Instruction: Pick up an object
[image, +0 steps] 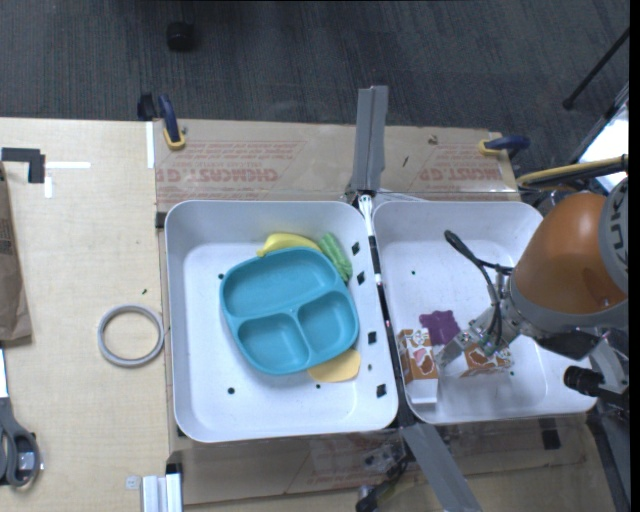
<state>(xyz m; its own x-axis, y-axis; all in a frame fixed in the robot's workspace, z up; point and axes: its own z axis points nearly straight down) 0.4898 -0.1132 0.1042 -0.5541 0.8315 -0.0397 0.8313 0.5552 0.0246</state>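
**Arm low in the right bin, bench cluttered at the edges**

On the pale wooden bench (80, 250) sit two shallow white bins side by side, resting on a sheet of printed cardboard (260, 160). Beyond the bench lies dark grey carpet (300, 50).

The left bin (190, 400) carries a blue divided tray (290, 310), with a yellow piece (285, 242) and a green one (338, 255) poking out behind it and another yellow piece (338, 368) under its near edge.

The right bin (440, 225) holds a purple object (438, 325) and a brown-and-white printed packet (418, 355) near the middle wall. The arm's orange band (565, 255) hangs over this bin, and the claw (485, 350) is down beside a small brown object (488, 362); whether it is released or clenched I cannot tell.

Left of the bins lie a grey ring (130, 333), a brown paper bag (12, 270) and scissors (18, 450). Blue-and-yellow clamps (170, 125) grip the cardboard's far edge.
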